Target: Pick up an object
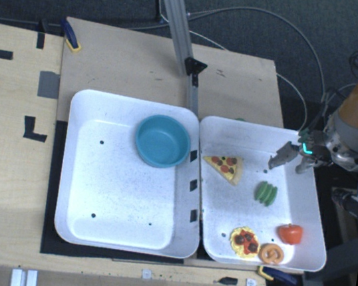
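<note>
The right bin holds a pizza slice, a small green piece, a red piece, a round mini pizza and a brown ring-shaped pastry. My gripper hangs over the bin's upper right part, above and right of the green piece. Its two dark fingers are spread apart with nothing between them.
A blue bowl sits at the top of the left bin. A grey metal pole slants down from the top to the gap between the bins. Cables loop behind the right bin.
</note>
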You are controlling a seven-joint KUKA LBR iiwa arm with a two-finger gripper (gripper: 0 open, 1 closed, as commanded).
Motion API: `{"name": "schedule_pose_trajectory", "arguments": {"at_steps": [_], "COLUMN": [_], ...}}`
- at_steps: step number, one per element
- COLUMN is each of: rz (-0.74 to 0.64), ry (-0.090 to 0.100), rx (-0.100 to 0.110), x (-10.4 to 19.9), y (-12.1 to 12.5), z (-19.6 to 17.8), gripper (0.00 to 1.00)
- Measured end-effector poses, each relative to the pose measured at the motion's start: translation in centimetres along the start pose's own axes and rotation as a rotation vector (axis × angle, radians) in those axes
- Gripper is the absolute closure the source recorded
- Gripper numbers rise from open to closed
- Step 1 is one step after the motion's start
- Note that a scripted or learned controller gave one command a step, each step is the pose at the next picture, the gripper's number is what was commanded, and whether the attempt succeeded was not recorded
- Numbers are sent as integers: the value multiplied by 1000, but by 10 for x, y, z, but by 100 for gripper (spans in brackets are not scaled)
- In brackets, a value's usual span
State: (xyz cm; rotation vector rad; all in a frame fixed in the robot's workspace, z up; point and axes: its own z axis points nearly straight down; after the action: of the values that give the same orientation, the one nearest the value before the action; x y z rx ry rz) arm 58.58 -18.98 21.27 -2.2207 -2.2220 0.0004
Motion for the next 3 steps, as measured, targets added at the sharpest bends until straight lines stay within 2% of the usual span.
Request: {"name": "schedule_pose_trajectory", "arguments": {"at_steps": [1,3], "rz": [0,0], "ry": [0,1], "rx": [0,2], "x": [0,1], "y": [0,-10], "z": [0,122], "gripper": [0,0]}}
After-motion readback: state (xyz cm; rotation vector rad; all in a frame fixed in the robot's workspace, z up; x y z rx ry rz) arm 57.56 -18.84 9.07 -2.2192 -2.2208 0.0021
